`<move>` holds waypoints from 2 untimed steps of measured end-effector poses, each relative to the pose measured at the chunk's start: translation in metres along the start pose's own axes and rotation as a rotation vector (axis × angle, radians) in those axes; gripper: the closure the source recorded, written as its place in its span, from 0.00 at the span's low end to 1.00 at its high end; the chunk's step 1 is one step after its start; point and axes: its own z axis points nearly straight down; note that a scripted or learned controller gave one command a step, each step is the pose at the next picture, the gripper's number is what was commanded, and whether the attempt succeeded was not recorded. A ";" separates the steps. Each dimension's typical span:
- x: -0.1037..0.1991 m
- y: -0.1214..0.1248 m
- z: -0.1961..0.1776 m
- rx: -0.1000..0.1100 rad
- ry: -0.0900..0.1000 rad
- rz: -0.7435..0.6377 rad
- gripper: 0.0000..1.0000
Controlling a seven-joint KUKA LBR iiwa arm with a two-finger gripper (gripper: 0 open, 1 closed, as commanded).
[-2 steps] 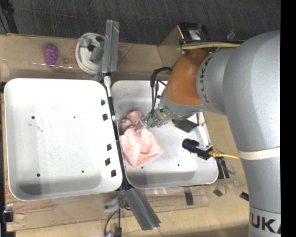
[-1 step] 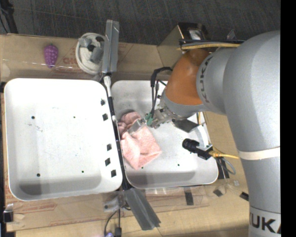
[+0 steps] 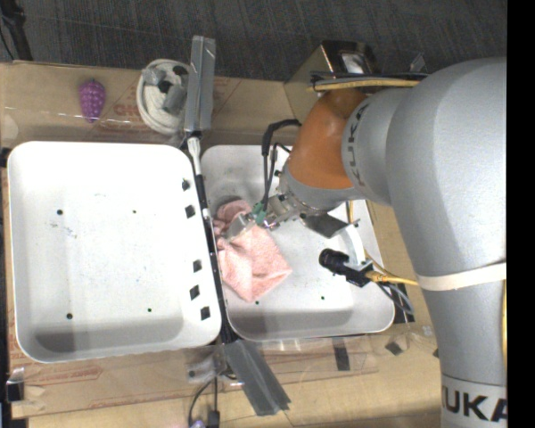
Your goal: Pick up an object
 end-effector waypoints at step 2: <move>-0.011 -0.054 -0.001 -0.001 0.002 0.061 0.00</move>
